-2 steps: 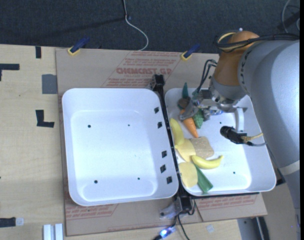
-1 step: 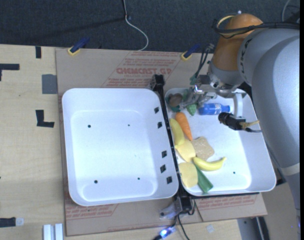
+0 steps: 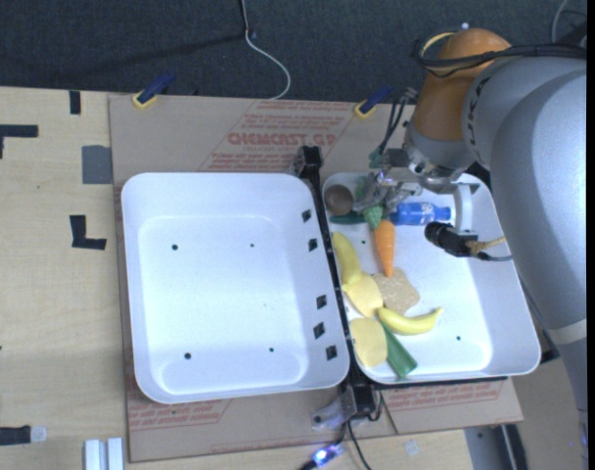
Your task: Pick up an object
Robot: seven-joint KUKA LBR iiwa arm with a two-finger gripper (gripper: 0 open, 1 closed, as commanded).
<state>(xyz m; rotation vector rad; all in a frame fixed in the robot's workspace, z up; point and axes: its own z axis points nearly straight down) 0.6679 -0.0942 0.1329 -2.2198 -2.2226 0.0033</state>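
**Gripper low at the far end of the right bin, toys lying just nearer the camera**

Gripper [image 3: 390, 186] sits at the back of the right bin [image 3: 493, 355], down among the clutter by the far wall. Can't tell how its fingers stand; the wrist and its cabling cover them.

Closest things: a blue bottle [image 3: 415, 212] just beside the gripper on its arm side, lying flat, long axis across the bin. A brown ball [image 3: 338, 200] on the other side, near the divider between bins. A carrot [image 3: 385, 247] just toward the camera from the gripper, long axis running front to back, tip pointing away from the gripper.

Farther toward the camera: a pile of yellow pieces [image 3: 361, 292], a tan slice [image 3: 399, 289], a banana [image 3: 411, 320], touching or overlapping.

Judgement: the carrot is the likeliest target, needing a short pull toward the camera and a grasp across its width. Back wall and divider crowd the gripper; the arm side of the bin floor is open. Left bin [image 3: 219, 292] well apart.
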